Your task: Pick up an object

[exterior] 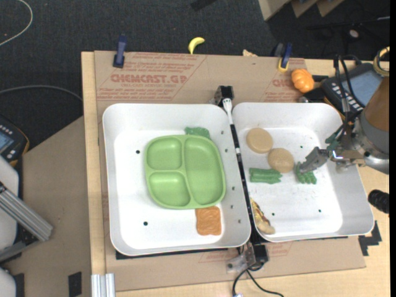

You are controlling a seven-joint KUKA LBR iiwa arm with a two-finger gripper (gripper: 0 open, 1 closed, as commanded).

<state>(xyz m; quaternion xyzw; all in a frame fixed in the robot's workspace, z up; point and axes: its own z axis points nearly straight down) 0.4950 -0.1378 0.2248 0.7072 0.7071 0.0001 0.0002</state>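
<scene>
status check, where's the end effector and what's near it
End effector low in right bin, grip unclear. Small green piece at its tip. Two tan discs close left.

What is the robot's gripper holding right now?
It cannot be told. The gripper sits right above a small green toy in the right bin.

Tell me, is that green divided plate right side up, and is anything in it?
Right side up and empty: the plate lies flat in the left bin, its three hollows facing up, all bare green.

A grey arm with an orange band ends in a dark metal end effector.
</scene>
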